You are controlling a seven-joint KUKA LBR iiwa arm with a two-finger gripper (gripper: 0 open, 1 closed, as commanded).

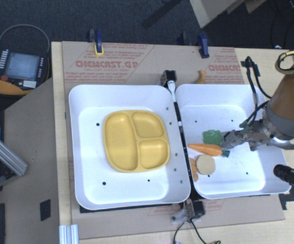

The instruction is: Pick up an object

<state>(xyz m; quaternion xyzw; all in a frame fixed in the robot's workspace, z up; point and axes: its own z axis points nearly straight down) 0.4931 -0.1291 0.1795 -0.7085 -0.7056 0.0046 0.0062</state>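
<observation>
Two shallow white bins side by side on a cardboard-covered worktop (136, 55) with red lettering. Left bin (83, 136): one yellow plate (135, 140) with three compartments, lying flat near the middle, rounded corners, matte surface. Right bin (238, 177): a small cluster of objects toward its left side. Green object (211, 136): dark green, roughly blocky, soft-edged, sitting just above the carrot. Carrot (205, 149): orange, long and tapered, lying almost level, thin end pointing toward the dividing wall between the bins, thick end toward the arm. Round beige piece (205, 164): disc-shaped, pale tan, just below the carrot and apparently touching it. Small orange piece (194, 170): narrow, lying against the bin's left wall beside the beige disc.

Grey arm with orange band (289, 98) reaching in from the right, wrist low over the right bin. Pincer (227, 142) pointing left, tip right at the thick end of the carrot and the right edge of the green object, close enough to seem touching. Impossible to tell whether clenched or released, or whether anything sits within the grasp: tip dark, small and merged with shadow and a bit of green-blue beneath it.
</observation>
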